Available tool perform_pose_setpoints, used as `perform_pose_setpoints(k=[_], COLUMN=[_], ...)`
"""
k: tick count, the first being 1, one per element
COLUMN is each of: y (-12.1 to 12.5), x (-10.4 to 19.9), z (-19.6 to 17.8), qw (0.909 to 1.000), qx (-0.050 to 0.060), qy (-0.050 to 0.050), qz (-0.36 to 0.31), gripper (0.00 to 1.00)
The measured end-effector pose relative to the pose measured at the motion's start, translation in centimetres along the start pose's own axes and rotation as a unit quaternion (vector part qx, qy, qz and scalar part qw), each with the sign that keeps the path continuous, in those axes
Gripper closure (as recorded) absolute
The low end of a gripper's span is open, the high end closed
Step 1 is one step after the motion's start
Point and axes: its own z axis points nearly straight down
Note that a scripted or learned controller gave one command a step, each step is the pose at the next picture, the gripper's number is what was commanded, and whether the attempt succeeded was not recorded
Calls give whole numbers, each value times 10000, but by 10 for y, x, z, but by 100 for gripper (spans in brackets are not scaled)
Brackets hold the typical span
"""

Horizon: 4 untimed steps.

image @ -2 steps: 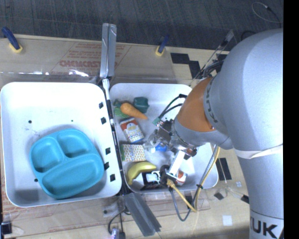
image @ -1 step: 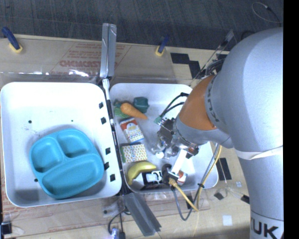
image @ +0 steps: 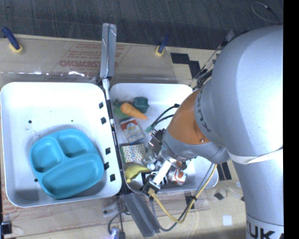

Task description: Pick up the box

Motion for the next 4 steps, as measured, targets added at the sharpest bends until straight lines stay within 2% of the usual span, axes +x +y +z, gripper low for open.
perform_pose_setpoints(k=[1, 2, 3, 4], y=[9, -50, -107, -120], x=[-8, 58, 154, 118], z=[-51, -100, -99, -99], qw=[9960, 9998, 9952, 9910], qx=[-11, -3, -3, 4], qy=[5, 2, -10, -16], qz=[-895, -205, -977, -1340], gripper=[100, 100, 100, 100])
